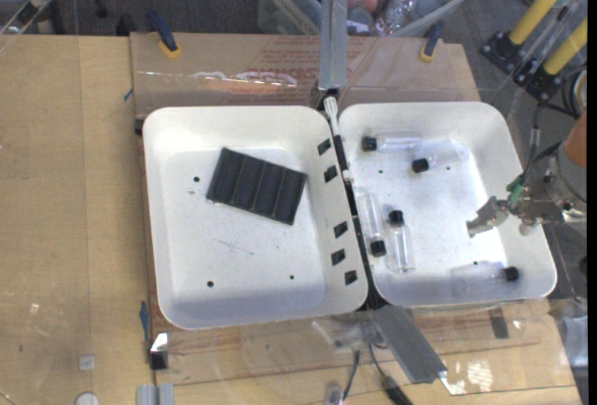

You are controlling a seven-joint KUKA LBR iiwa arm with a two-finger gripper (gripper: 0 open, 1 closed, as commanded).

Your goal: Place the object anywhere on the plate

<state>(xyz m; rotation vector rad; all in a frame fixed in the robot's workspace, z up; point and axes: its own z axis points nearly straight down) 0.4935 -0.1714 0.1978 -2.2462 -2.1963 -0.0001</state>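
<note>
Plainly some way from done. Could easily miss from here: clear vials with black caps, lying flat, scattered well to the right of the dark ribbed plate, apt to roll or skid aside under a slightly off-centre pinch. Could also nudge two at once, since a pair near the middle lies almost touching on the side nearest the plate. Might then drop the load on the long carry leftward across the raised rims between the right bin and the left bin, where the plate rests. Gripper far right of the plate, over the right bin's outer side, with one vial nearest and lower in the view. Nothing visibly held or touched; cannot tell whether open or closed at this size.
</note>
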